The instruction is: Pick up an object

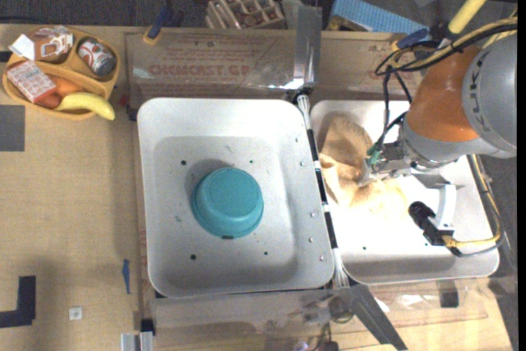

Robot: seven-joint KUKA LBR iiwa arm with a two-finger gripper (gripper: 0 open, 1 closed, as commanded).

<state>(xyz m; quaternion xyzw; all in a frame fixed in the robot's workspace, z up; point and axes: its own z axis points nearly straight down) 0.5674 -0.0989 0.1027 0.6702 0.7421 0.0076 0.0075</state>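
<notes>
A teal bowl [228, 201] sits upside down in the middle of the left bin [164, 127]. In the right bin [394, 247] lies a crumpled tan object like a paper bag [345, 148], near the bin's left wall. My gripper [376, 167] is low over the right edge of that tan object, under the grey arm with the orange band [444, 107]. The arm hides the fingertips.
A yellow tray [57, 74] with a banana, cans and small boxes sits on the bench at the far left. A cardboard strip [214, 66] runs behind the bins. Cables [460, 247] trail over the right bin's right side.
</notes>
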